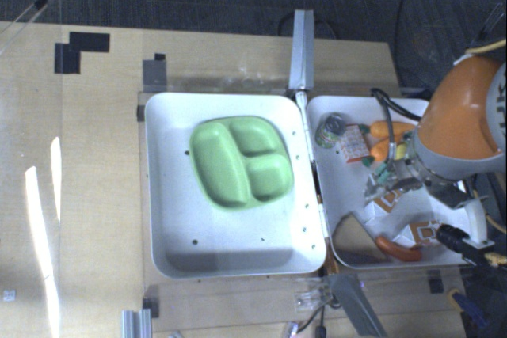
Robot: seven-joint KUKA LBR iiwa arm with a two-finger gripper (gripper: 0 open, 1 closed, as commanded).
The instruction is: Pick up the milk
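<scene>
I am at the approach step of the pick, with nothing lifted yet. On the wooden bench (95,170) stand the two white bins. The left bin (158,194) holds a green divided plate (242,161), which is not my concern. My arm (463,111) reaches over the right bin (348,198), where all the small goods lie.

My gripper (392,180) hangs low over the middle of that bin, above a small brown-and-white packet (388,199). From this slant I cannot tell whether it is spread or pressed together, and I see nothing held in it.

I take the milk to be the small white carton with red and green print (354,145). It lies on its side near the bin's far left corner, just beside a silver-topped can (329,127). An orange vegetable-shaped toy (386,131) lies on its other side, nearer my wrist. The print is too small to read, so that is a guess. The carton lies near my gripper but apart from it, up and to the left in the view.

Next I would need to shift toward that corner, line up across the carton's narrow side, and come down without catching the can or the orange piece. A red sausage (398,251) lies at the near edge, well out of the way.
</scene>
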